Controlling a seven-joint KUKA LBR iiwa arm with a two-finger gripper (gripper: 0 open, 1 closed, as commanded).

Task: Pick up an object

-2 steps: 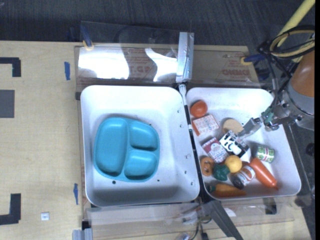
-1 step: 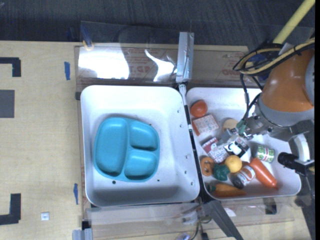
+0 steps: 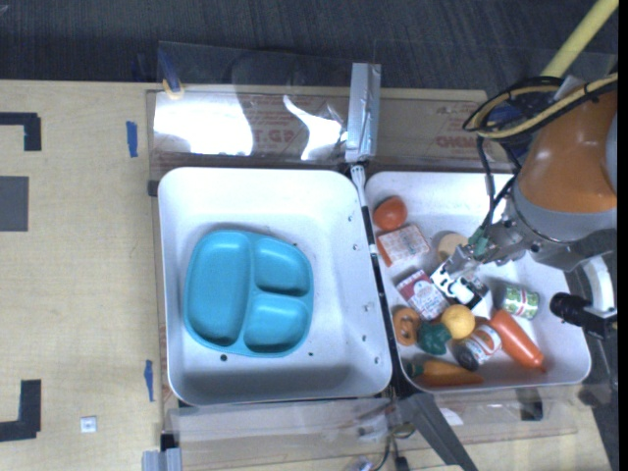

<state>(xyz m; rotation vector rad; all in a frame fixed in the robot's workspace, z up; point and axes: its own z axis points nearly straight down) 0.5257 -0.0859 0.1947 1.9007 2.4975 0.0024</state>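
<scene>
The tool [image 3: 461,275] is down low in the right bin [image 3: 569,366], right over the toy food pile, next to the yellow lemon [image 3: 457,320] and a small red packet [image 3: 424,295]. I think it is reaching to grab one, and next it must squeeze and lift. The words on the packets are too small to read
</scene>
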